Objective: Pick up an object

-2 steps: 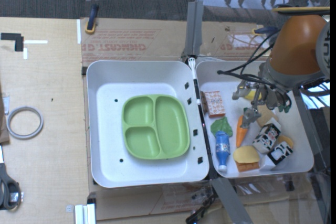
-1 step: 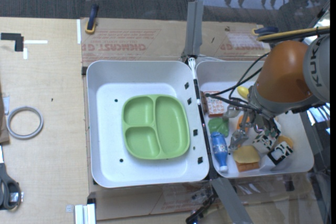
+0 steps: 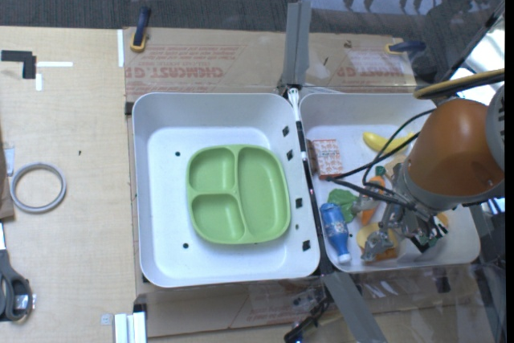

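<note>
Dark grey carpet runs along the top of the view, and below it lies a pale wooden bench [image 3: 64, 116] with flattened brown cardboard [image 3: 201, 64] under the far edge of two white bins. Reaching in from the right, the grey arm with its orange band [image 3: 454, 149] hangs over the right bin [image 3: 341, 112], and its gripper [image 3: 385, 241] is down among a heap of small items near that bin's front edge; whether its fingers are apart or closed cannot be told amid the clutter. Just left of the gripper lies a blue bottle [image 3: 335, 229], with a green piece [image 3: 344, 201] beyond it and orange items [image 3: 377, 245] right at the tool. Farther back from the gripper are a yellow banana [image 3: 381, 143] and a red-and-white packet [image 3: 325, 157]. Well to the tool's left, the left bin [image 3: 152, 197] holds a green divided plate [image 3: 239, 194] with three compartments. Far to the left on the bare bench rest a roll of grey tape [image 3: 36, 187] and scissors [image 3: 12, 293]. A blue-and-yellow clamp [image 3: 142, 28] grips the cardboard's far edge.
</note>
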Action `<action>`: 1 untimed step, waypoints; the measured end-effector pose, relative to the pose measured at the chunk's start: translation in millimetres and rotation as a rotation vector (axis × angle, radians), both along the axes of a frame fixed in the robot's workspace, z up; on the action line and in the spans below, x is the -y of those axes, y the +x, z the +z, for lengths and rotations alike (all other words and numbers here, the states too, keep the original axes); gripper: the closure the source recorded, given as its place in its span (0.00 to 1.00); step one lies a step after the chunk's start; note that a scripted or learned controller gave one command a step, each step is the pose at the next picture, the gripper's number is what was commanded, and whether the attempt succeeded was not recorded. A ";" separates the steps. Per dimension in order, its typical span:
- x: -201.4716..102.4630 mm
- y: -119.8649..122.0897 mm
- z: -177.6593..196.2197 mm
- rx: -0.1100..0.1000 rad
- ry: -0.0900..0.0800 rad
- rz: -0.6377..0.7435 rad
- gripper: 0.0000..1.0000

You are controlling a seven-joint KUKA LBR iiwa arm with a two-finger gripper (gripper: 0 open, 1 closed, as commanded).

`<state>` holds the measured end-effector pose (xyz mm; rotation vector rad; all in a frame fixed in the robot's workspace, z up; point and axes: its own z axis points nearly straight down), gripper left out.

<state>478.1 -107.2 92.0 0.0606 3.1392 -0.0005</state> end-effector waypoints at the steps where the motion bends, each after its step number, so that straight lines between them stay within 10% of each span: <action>1: -10.3 0.9 -0.1 0.000 0.000 0.053 0.00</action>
